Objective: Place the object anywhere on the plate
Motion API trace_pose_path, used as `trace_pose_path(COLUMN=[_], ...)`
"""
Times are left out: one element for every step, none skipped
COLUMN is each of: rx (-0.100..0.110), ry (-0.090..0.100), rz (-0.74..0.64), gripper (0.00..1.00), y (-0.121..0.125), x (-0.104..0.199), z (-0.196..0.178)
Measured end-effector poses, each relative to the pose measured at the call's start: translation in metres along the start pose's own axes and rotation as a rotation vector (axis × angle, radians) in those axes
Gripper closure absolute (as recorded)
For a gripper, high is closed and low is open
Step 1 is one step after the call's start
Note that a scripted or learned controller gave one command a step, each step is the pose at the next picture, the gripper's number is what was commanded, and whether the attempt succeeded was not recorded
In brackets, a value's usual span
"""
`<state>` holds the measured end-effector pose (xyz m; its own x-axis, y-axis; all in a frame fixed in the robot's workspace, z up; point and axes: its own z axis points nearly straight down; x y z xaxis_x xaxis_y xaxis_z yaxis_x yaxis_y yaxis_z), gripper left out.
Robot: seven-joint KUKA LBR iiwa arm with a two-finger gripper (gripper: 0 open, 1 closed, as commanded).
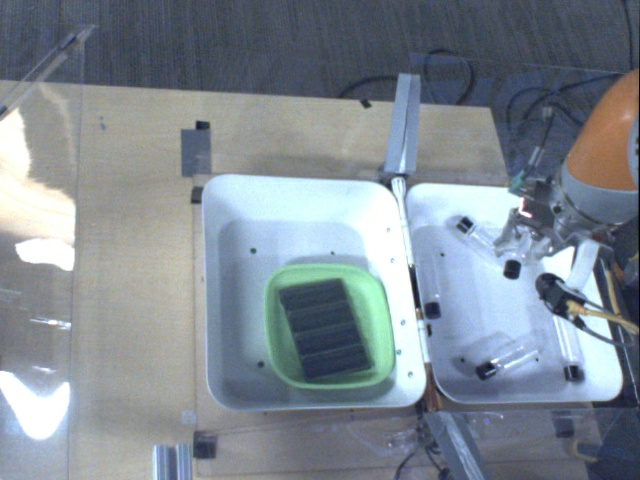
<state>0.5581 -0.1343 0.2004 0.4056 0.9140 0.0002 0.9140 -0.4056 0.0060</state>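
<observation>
Your dark ribbed rectangular block [322, 328] already lies flat on the light green square plastic plate [377, 313], tilted a bit, filling most of it. That plate sits in the shallow white left bin [230, 268], toward its near right corner. Your two-finger gripper [522, 240] hangs over the shallow white right bin [450, 208], near its far right side, well apart from the block, with the bin divider between them. Whether the claw is spread or pressed together, you cannot tell from here. Two clear plastic tubes with black caps lie in the right bin: one [478, 232] just left of the gripper, one [505, 356] near the front edge.
</observation>
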Motion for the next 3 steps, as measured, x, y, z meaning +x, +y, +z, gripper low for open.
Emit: trace_pose_path(rx=[0.005,0.004,0.002], ry=[0.001,0.002,0.003], rz=[-0.101,-0.193,-0.262], gripper=[1.00,1.00,1.00], y=[-0.051,-0.095,-0.068], x=[0.063,0.104,0.120], z=[0.016,0.016,0.015])
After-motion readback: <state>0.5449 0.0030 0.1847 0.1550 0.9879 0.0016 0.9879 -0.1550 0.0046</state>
